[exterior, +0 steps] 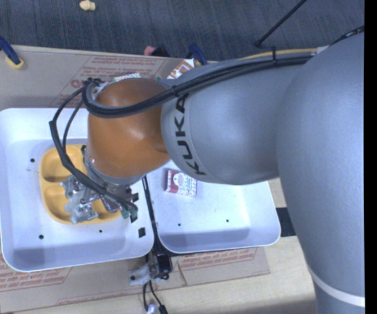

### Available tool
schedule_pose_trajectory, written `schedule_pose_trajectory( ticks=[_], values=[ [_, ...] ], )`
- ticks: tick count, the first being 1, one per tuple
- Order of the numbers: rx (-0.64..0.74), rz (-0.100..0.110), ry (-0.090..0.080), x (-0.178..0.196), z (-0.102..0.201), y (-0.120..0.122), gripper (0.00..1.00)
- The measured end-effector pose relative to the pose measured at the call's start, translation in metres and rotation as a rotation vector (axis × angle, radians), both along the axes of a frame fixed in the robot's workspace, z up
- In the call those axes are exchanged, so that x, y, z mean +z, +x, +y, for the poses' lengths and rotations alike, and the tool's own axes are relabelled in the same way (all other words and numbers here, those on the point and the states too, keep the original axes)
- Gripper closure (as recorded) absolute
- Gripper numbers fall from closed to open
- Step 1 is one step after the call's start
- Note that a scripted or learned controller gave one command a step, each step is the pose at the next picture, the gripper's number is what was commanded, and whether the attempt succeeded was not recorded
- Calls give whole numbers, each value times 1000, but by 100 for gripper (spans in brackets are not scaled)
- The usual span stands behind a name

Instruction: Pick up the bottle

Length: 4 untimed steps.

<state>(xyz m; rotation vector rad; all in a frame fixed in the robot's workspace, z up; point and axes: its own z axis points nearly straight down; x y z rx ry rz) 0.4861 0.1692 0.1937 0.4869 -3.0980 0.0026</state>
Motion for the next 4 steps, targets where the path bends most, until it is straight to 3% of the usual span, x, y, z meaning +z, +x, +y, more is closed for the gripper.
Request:
schedule_pose_trajectory(
  ticks=[1,2,3,4],
  values=[
    [20,-6,2,33,-22,-2,100],
    [-99,-3,1,-6,14,17,100],
    [6,-7,2,62,31,30,100],
    [-298,-2,-1,-33,46,44,100]
  ],
)
